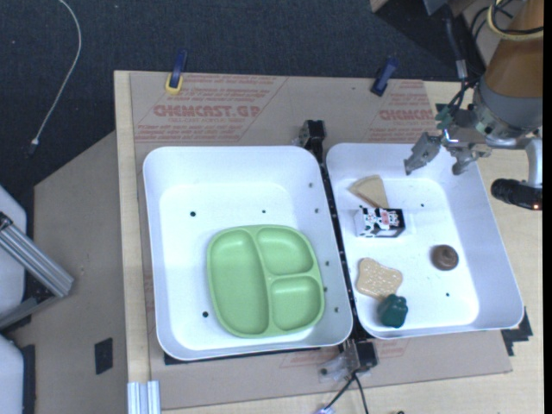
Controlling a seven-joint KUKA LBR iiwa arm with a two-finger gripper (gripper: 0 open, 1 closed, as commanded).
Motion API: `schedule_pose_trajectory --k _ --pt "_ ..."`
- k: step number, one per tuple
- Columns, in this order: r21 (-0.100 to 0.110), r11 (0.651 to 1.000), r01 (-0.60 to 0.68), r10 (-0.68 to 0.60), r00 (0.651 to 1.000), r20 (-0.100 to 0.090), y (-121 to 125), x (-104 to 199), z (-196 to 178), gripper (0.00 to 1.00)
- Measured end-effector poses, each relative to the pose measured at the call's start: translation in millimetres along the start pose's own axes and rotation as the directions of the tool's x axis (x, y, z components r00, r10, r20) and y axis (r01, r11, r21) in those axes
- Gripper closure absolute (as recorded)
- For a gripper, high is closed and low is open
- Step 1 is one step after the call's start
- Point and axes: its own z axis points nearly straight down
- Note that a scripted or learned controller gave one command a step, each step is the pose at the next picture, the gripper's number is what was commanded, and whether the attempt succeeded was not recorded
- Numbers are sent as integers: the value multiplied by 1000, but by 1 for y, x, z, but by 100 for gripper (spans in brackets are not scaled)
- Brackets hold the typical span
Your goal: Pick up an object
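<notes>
My gripper hangs over the far end of the right bin, its two grey fingers spread open with nothing between them. Below it in that bin lie a tan wedge, a black-and-white carton, a brown round piece, a tan cracker-like piece and a dark green object. The wedge is the nearest of these to the gripper, down and to its left.
The left bin holds a green divided plate. Black clips sit between the bins at the far end. Blue clamps hold the cardboard at the back edge.
</notes>
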Motion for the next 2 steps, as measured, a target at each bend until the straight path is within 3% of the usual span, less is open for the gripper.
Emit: schedule_pose_trajectory --k 1,2 --pt "-14 1000 3 -3 1000 2 3 0 -8 0" --pt "-8 1000 4 -4 1000 1 6 11 46 0"
